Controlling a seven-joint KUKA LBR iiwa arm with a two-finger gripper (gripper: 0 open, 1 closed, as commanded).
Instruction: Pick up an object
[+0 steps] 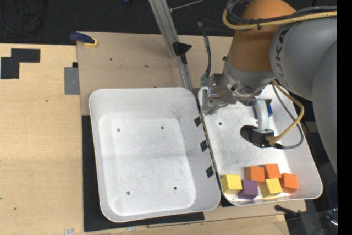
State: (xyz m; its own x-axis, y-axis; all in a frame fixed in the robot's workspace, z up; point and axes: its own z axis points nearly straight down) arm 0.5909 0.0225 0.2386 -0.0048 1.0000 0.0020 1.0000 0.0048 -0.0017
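I judge the yellow block (pixel 231 182), left end of the blocks' cluster, light and stiff; I grip its flat sides. The gripper (pixel 212 100) state I cannot tell.

Six small foam blocks lie clustered at the near end of the right bin (pixel 313 187), resting flat on its floor and touching or nearly touching one another. The back row consists of three orange blocks (pixel 256 173) (pixel 272 170) (pixel 289 181). The front row consists of a yellow block (pixel 232 182) at the left, a purple block (pixel 250 189) just beside it, and a second yellow block (pixel 270 187) to the purple block's right.
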